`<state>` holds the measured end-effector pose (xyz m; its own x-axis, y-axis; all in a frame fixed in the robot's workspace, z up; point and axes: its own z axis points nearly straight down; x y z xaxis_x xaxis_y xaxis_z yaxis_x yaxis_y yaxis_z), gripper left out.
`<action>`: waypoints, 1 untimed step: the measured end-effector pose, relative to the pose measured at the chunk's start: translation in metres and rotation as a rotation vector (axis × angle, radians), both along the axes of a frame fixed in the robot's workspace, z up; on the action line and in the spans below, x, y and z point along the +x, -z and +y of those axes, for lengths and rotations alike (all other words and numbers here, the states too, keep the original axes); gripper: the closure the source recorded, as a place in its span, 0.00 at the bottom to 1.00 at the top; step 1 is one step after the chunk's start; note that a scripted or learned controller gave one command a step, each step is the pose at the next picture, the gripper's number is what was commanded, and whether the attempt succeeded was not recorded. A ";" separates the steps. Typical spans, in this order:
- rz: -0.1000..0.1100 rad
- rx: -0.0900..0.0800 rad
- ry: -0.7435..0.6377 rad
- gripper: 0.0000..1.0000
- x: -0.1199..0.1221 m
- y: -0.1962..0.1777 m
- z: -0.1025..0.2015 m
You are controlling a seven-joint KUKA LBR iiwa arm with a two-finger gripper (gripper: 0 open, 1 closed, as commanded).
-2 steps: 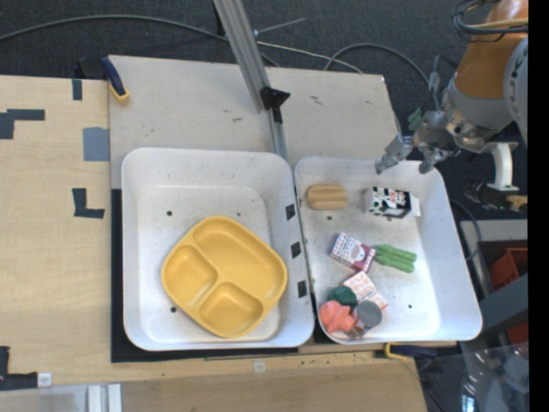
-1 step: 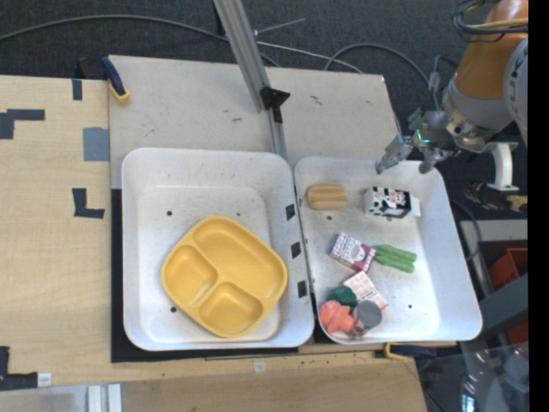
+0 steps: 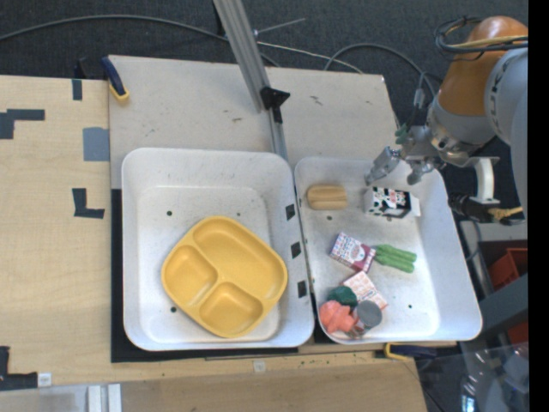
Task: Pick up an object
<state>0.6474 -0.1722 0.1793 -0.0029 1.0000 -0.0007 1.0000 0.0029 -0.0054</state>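
End effector (image 3: 396, 166) hangs with its two fingers spread wide and nothing between them, at the right bin's (image 3: 446, 256) twelve o'clock rim. Nearest thing, a small black-and-white printed carton (image 3: 389, 202), lies just toward six o'clock, long axis three-to-nine; tan oblong block (image 3: 327, 196) lies toward eight o'clock.

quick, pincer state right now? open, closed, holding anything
pincer: open, holding nothing, its fingers spread above the black-and-white box at the far end of the right bin.
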 end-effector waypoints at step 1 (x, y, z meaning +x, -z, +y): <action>-0.003 -0.001 0.001 0.00 0.000 0.053 -0.010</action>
<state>0.6475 -0.1820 0.1267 -0.0017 1.0000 -0.0020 1.0000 0.0017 -0.0028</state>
